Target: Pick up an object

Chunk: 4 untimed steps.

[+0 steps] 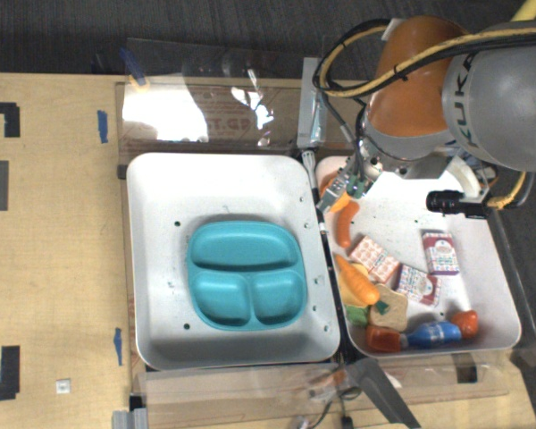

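Observation:
The right bin (505, 302) holds several small items. An orange carrot-shaped piece (342, 222) lies by its left wall, and a second orange piece (358, 284) rests lower down. Three pink patterned packets (373, 257) (414, 284) (439, 253) lie in the middle. A blue bottle with a red cap (438, 333) lies along the front wall, beside a red item (382, 338) and a brown and green piece (389, 307). My gripper (347, 186) hangs low over the bin's far left corner, just above the upper orange piece. The wrist hides what is under it.
The left bin (152, 195) holds a teal divided tray (246, 271). The ridge between the two bins (326, 266) runs right beside the gripper. Yellow and black cables (339, 52) loop off the arm above the bins. Bare wooden bench (45, 239) lies to the left.

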{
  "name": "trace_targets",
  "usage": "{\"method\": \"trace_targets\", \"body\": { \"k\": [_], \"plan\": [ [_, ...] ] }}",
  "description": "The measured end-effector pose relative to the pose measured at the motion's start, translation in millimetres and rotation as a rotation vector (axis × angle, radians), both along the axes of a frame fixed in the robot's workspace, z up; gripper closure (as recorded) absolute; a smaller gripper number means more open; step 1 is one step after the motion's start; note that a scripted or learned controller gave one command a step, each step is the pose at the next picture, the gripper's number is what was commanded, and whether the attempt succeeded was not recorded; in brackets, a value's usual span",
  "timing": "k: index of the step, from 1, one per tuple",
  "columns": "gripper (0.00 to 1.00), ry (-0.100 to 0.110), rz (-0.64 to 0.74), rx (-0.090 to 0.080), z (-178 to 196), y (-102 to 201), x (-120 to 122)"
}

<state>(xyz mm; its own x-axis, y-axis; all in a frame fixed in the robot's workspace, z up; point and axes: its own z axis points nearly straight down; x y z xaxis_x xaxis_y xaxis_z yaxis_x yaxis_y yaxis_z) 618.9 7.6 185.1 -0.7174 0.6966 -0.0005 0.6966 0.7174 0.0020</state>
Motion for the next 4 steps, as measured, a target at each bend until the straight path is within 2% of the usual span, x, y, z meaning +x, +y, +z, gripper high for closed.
{"method": "trace_targets", "body": {
  "k": [1,2,3,4],
  "plan": [
    [1.00,-0.007,-0.312,0.000,58,-23,42],
    [0.00,-0.004,-0.311,-0.001,56,-22,42],
    [0.00,0.002,-0.127,-0.002,22,-89,-35],
    [0.00,0.005,-0.594,0.000,-1,-72,-34]
  ]
}}
